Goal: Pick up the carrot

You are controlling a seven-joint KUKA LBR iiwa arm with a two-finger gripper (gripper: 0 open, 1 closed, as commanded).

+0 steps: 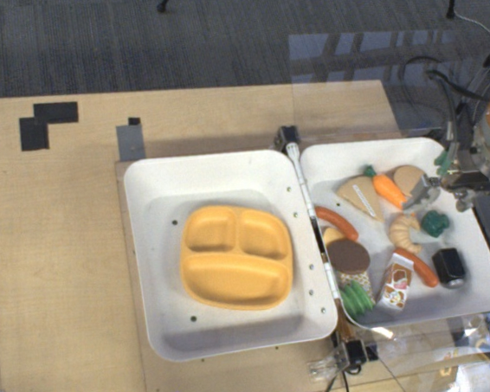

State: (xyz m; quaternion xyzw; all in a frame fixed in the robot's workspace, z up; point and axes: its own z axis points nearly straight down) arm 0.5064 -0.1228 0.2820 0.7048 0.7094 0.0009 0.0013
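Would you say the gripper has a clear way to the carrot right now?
Probably yes. The carrot lies uncovered on top in the right bin, and the gripper is just to its right. A beige piece beside it might crowd the grasp.

Even overhead light, soft shadows, slight blur

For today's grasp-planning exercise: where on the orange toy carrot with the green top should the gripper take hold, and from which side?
Probably the middle of the orange toy carrot, from above. It lies flat in the right white bin, tapering away from its green top, with a beige wedge alongside, so the fingers should straddle its narrow width.
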